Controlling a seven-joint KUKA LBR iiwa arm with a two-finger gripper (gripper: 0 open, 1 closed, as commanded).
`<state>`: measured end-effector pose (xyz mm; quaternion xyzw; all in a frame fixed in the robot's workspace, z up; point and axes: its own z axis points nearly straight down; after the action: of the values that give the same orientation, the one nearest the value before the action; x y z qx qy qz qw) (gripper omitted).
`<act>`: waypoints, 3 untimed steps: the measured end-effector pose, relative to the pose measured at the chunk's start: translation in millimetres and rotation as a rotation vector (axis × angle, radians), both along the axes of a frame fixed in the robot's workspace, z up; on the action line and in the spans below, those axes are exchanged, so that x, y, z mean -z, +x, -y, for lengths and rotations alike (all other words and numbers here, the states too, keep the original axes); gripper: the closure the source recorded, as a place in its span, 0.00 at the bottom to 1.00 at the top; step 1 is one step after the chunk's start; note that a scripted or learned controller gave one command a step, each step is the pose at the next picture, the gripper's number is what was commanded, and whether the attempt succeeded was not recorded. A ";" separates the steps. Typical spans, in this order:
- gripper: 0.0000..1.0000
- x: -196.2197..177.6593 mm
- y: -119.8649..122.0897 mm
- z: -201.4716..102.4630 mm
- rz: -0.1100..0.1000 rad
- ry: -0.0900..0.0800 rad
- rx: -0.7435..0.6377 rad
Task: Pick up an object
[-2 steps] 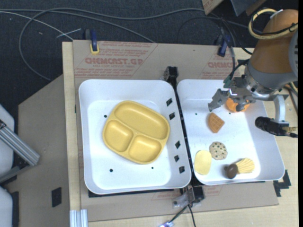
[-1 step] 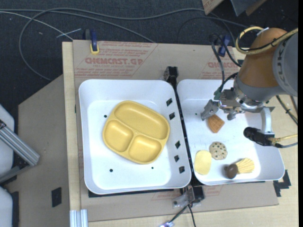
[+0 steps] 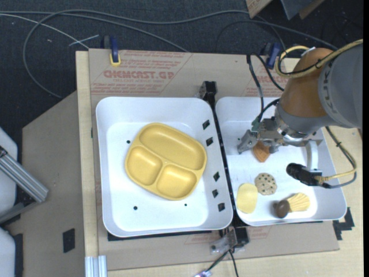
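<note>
My gripper (image 3: pixel 260 141) is down in the right bin (image 3: pixel 233 120), near its middle, on the grey arm with the orange band reaching in from the right. A small orange-brown block (image 3: pixel 263 153) sits directly at the gripper's tip, partly covered by it. Toward the front of the same bin lie a speckled round cookie (image 3: pixel 265 183), a pale yellow oval piece (image 3: pixel 247 198), and a brown-and-yellow shell-shaped toy (image 3: pixel 292 204).
The left bin (image 3: pixel 109 126) holds a yellow divided plate (image 3: pixel 166 160). A ridge with black clips (image 3: pixel 214 154) separates the two bins. Cables run across the bench behind the right bin.
</note>
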<state>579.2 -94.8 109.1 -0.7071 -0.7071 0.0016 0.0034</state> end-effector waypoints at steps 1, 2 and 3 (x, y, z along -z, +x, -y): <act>1.00 -14.2 1.8 0.3 0.007 -0.001 0.001; 1.00 -59.8 -2.5 4.1 0.011 -0.003 0.001; 1.00 -122.7 5.6 5.7 0.015 -0.004 -0.001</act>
<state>584.7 -100.5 231.8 -0.7067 -0.7075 -0.0025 -0.0034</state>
